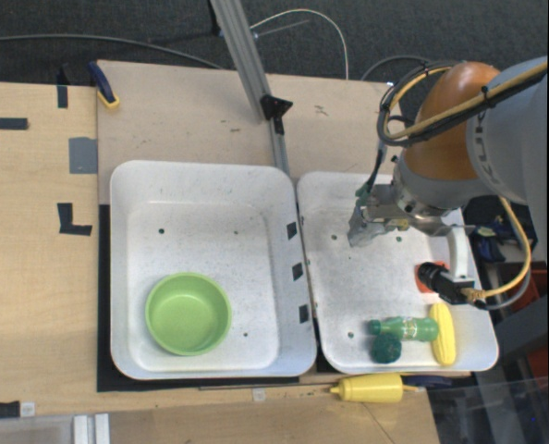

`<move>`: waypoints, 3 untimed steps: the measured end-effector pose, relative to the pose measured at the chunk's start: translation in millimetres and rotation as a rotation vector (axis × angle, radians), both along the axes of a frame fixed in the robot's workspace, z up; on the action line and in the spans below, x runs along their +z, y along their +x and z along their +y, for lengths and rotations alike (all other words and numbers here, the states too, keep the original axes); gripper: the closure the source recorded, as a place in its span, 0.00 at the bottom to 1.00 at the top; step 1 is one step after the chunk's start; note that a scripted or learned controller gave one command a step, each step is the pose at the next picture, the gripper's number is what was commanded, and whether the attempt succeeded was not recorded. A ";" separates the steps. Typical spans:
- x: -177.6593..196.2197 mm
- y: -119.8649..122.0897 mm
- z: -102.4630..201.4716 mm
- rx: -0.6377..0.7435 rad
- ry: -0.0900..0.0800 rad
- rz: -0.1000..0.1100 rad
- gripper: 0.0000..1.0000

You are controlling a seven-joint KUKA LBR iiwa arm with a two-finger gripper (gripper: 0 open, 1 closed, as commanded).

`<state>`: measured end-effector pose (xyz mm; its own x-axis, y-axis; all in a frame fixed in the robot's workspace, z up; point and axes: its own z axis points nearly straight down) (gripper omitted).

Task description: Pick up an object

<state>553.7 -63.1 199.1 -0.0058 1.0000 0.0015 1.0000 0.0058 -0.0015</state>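
1. In the camera view, you saw the grey arm with its orange band [455,118] reaching in from the right over the right-hand shallow white bin [348,285].
2. Its two-finger gripper [365,231] hung over the upper part of that bin, with bare bin floor beneath it. You could not tell how the claw stood, apart or together.
3. Near the front right corner of the same bin lay a green plastic bottle [399,329] on its side, touching a yellow banana-shaped object [444,333], with a dark green cap-like piece [385,347] just beside it.
4. The left-hand white bin [201,192] held a round lime-green bowl [189,314] at its front left.
5. A yellow squeeze bottle [372,388] lay on the bench just outside the right bin's front edge.
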 end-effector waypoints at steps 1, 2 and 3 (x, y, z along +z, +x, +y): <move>-5.0 2.5 55.8 0.001 0.000 0.002 1.00; 12.5 12.6 107.3 0.002 0.001 -0.001 1.00; 28.0 18.3 161.5 0.002 0.001 -0.001 1.00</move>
